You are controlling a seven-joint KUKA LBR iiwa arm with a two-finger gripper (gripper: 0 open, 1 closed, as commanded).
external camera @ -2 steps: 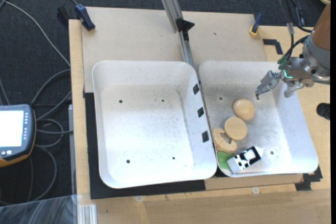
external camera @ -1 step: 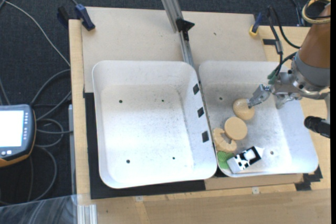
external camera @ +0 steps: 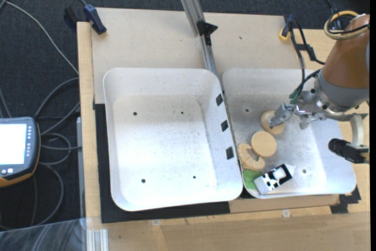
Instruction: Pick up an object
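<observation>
Camera view: gripper [external camera: 286, 115] low over the right bin [external camera: 329, 182], at a small tan wooden piece [external camera: 271, 120].

Whether its jaws stand apart or together cannot be told, nor whether anything sits between them. The piece lies mid-bin; a round wooden disc [external camera: 264, 143], a scalloped wooden piece [external camera: 247, 155] and a black-and-white block [external camera: 275, 177] cluster toward the near left corner. Judged light, stiff, smooth-faced and not fragile; take hold across opposite edges. The left bin [external camera: 117, 126] lies alongside.
</observation>
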